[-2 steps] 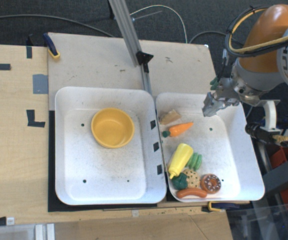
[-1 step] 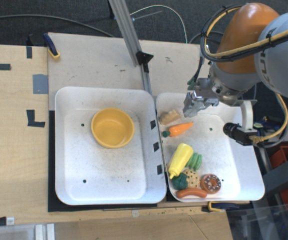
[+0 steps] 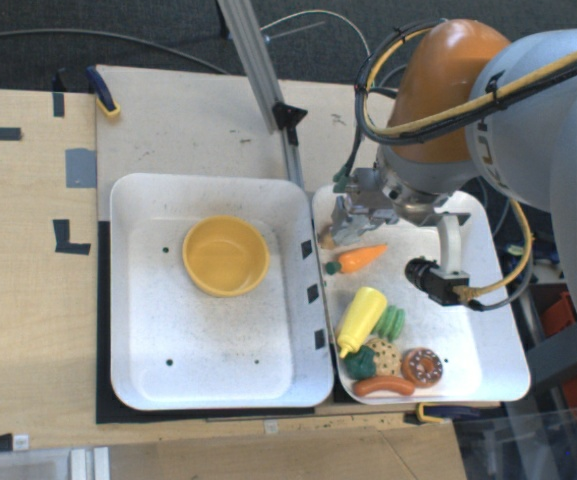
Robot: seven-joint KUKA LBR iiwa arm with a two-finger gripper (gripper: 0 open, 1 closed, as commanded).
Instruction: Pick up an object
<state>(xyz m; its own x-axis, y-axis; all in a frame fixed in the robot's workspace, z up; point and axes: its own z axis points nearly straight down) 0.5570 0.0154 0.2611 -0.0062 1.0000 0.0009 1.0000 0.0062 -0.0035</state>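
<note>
Two white bins side by side on a pale surface (image 3: 28,268). Left bin (image 3: 143,368) with a yellow bowl (image 3: 226,255) near its middle. Right bin (image 3: 488,368) with an orange carrot (image 3: 360,258), a yellow bottle (image 3: 360,319), a green piece (image 3: 392,321), a cookie (image 3: 379,354), a donut (image 3: 423,366) and a sausage (image 3: 385,387). Gripper (image 3: 346,226) low over the right bin's upper left corner, just above the carrot.

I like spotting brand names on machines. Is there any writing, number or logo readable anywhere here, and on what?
None can be read.
Robot arm: no legible logo or lettering.
Yellow bottle and yellow bowl: no readable label.
Dark tape pieces on the bench: plain shapes, not letters.
</note>
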